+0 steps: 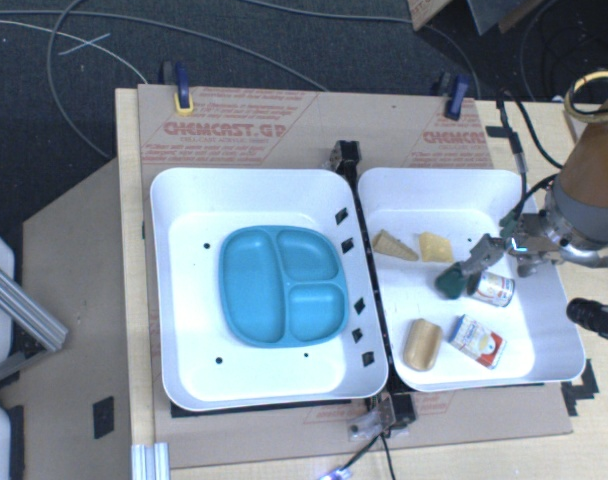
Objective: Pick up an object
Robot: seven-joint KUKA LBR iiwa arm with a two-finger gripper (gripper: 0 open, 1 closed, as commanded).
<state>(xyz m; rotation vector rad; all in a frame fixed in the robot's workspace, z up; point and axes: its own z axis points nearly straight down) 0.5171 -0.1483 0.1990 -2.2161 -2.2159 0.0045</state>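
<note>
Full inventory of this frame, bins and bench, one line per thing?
bins: 2, white, side by side on the bench
plate: 1, blue, three compartments, middle of left bin
wedges: 2, pale yellow, upper part of right bin
green object: 1, dark green, right bin centre, at the gripper tip
can: 1, silver with red label, on its side right of the green object
tan piece: 1, tan, lower right bin
packet: 1, white, red and blue, lower right bin
clamps: 2, blue, back edge of board
cables: several, on dark floor behind
arm: 1, grey with orange band, from right
gripper: 1, dark, over right bin

Right bin (544, 353) crowded with objects
</note>
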